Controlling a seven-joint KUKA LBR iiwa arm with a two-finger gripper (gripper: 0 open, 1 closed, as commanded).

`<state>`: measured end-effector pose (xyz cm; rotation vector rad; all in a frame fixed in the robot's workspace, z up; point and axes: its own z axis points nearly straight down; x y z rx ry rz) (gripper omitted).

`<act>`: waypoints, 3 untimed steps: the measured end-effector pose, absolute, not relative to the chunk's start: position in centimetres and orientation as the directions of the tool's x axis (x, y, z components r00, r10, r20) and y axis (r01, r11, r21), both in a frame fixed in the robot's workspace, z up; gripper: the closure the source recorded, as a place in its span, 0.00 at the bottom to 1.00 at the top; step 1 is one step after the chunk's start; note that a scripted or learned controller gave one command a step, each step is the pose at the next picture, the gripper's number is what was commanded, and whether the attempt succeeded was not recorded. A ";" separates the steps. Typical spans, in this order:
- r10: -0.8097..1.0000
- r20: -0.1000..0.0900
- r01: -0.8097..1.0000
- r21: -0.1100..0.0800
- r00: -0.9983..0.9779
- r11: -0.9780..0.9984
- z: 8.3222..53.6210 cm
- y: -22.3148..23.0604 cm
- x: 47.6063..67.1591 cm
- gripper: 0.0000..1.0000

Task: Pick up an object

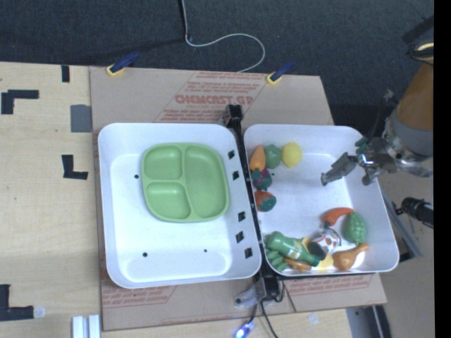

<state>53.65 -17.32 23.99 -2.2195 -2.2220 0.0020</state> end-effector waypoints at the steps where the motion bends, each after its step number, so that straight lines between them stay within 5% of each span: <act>1: 1.000 0.001 1.000 0.005 -0.008 0.008 35.0 -10.2 48.2 0.00; 2: 1.000 0.000 1.000 -0.002 -0.004 0.004 35.5 -10.5 48.4 1.00; 3: 1.000 0.001 1.000 0.015 -0.011 0.011 48.1 -3.0 48.7 1.00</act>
